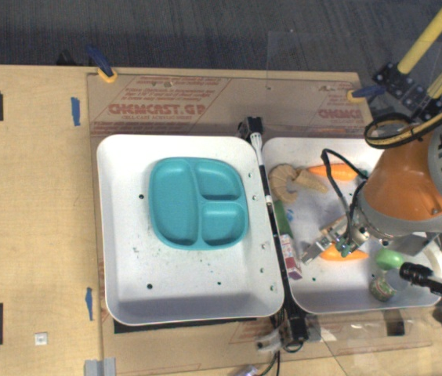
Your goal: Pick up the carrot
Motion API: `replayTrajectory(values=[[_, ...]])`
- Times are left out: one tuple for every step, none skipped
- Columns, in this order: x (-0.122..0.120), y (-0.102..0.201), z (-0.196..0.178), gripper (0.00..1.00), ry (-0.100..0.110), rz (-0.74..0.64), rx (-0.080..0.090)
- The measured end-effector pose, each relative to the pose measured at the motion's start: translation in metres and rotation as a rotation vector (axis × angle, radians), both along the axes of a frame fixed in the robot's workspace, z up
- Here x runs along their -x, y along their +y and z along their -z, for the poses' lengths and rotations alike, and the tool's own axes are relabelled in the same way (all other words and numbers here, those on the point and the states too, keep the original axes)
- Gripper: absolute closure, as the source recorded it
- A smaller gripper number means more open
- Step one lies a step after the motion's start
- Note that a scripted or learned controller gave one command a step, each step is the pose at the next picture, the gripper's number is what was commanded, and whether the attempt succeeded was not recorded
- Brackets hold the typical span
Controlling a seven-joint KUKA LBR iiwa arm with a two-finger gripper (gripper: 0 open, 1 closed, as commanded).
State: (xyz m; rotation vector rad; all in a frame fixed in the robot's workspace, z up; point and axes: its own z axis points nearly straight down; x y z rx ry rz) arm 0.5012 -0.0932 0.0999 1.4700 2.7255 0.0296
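An orange carrot-like piece [342,256] lies on the floor of the right bin [323,292], near its middle. My gripper [332,241] hangs right over it, touching or almost touching its top; the grey and orange wrist hides the piece's right end. Whether the piece sits between the gripper's jaws cannot be made out. A second long orange item [332,174] rests at the back of the same bin, partly behind a black cable.
Two tan lumps [285,180] lie at the right bin's back left. A green object [388,258] and an olive round one [381,290] sit to the gripper's right. A green-tipped stick [284,224] lies along the divider. The left bin [127,272] holds a teal divided plate [199,202].
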Motion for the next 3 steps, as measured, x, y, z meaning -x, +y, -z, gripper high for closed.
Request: replayTrajectory(values=[[0.005,-0.008,0.0,0.0,-0.001,-0.082,0.004],[0.006,-0.029,0.0,0.0,-0.003,0.383,-0.014],[0.004,-0.035,-0.012,1.0,-0.015,0.387,-0.004]])
